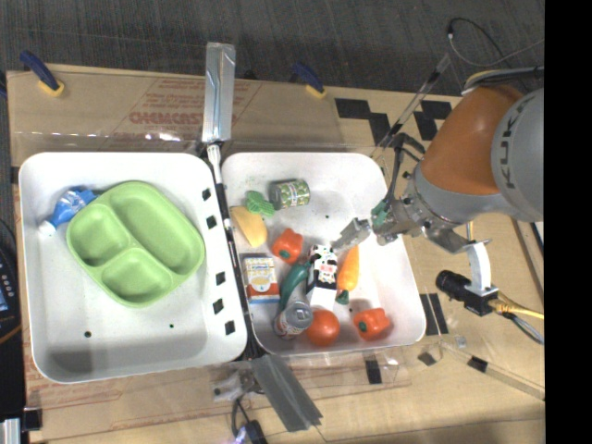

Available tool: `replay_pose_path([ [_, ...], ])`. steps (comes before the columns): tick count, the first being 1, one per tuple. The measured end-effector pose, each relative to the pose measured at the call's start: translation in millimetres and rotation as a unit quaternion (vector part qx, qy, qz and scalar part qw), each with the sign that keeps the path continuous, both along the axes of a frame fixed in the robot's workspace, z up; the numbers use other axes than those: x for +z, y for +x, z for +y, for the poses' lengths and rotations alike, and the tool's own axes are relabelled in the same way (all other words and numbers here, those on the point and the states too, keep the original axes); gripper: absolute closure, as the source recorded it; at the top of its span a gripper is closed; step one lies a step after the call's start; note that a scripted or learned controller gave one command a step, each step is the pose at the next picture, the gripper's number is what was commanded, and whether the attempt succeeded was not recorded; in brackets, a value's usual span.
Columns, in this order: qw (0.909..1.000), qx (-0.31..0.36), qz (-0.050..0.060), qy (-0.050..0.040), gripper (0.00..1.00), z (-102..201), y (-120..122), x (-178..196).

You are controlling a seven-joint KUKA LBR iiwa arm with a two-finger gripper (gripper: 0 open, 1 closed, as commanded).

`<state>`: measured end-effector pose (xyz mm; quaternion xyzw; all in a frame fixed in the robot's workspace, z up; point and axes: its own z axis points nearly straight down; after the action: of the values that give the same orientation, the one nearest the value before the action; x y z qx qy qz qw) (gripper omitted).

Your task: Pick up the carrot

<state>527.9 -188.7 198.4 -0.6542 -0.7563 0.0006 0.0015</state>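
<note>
The carrot [349, 266] is orange with a green top at its near end. It lies upright in the picture in the right bin [398, 280], beside a cow-print carton [323, 268]. My gripper [363, 230] hangs just above and to the right of the carrot's far end, close to it. Nothing is visibly held in it. The grey arm with its orange band [472, 151] reaches in from the right over the bin's edge.
The right bin also holds a green can [289, 193], a corn cob [248, 226], an orange pepper [288, 245], a juice box [260, 278], a tomato [323, 327] and a red pepper [372, 322]. In the left bin [55, 340] sits a green divided plate [136, 241].
</note>
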Motion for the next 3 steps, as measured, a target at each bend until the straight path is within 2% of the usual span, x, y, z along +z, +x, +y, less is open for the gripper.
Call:
replay_pose_path([
  [1,0.9997,-0.025,0.0,-0.0009,0.0,-20.5,15.7,-12.9],
  [2,0.9999,-0.015,-0.002,-0.0007,0.0,-21.4,21.8,-9.4],
  [3,0.9988,-0.047,-0.012,-0.0014,0.0,-22.0,4.1,-84.6],
])
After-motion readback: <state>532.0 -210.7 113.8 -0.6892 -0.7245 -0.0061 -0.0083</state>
